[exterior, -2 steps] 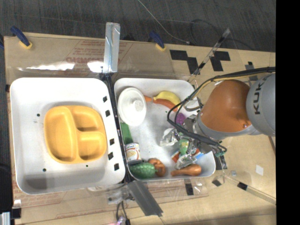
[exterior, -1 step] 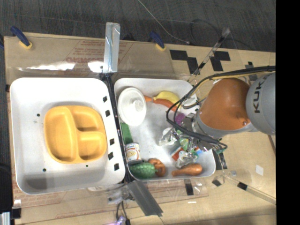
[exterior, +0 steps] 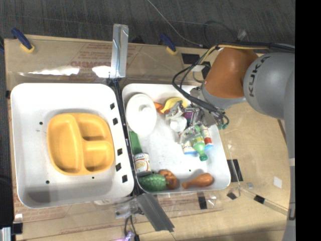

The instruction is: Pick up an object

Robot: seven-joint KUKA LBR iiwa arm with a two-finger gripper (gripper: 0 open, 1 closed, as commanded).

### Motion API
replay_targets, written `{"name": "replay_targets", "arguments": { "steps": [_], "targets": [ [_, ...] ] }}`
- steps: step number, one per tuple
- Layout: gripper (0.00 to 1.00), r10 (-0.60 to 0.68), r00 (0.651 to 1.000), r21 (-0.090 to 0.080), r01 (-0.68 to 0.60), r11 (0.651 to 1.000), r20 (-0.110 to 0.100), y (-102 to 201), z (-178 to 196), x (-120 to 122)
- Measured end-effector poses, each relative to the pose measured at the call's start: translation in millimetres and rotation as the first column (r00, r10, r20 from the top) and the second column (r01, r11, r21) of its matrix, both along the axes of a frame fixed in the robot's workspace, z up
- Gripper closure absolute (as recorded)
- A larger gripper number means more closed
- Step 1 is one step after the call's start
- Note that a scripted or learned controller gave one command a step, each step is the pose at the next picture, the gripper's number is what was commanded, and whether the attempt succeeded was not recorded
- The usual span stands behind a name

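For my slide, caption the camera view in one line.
Arm reaches into the right bin of toys; yellow tray sits in the left bin.

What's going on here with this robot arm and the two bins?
The grey arm reaches in from the right, its gripper down among a clutter of small bottles in the right bin. A white bowl, a drumstick and other toy food lie around it. The left bin holds a yellow divided tray.

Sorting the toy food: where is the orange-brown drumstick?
The orange-brown plastic drumstick lies in the right white bin, by its near right corner, just right of a brown toy and a green knobbly one.
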State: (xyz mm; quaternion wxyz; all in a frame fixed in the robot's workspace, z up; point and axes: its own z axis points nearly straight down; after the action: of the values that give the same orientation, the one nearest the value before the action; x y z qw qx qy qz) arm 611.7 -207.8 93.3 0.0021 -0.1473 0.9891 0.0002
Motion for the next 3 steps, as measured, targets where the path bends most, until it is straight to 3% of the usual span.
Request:
{"name": "replay_targets", "arguments": {
  "steps": [1,2,3],
  "targets": [
    [0.00,-0.081,0.997,0.000,0.081,0.997,-0.003,-0.2,-0.7,-36.0],
    [0.00,-0.058,0.998,0.000,0.058,0.998,-0.003,5.8,-1.0,-59.2],
    [1.00,-0.051,0.999,0.000,0.051,0.999,0.000,7.8,10.0,-57.0]
  ]
}}
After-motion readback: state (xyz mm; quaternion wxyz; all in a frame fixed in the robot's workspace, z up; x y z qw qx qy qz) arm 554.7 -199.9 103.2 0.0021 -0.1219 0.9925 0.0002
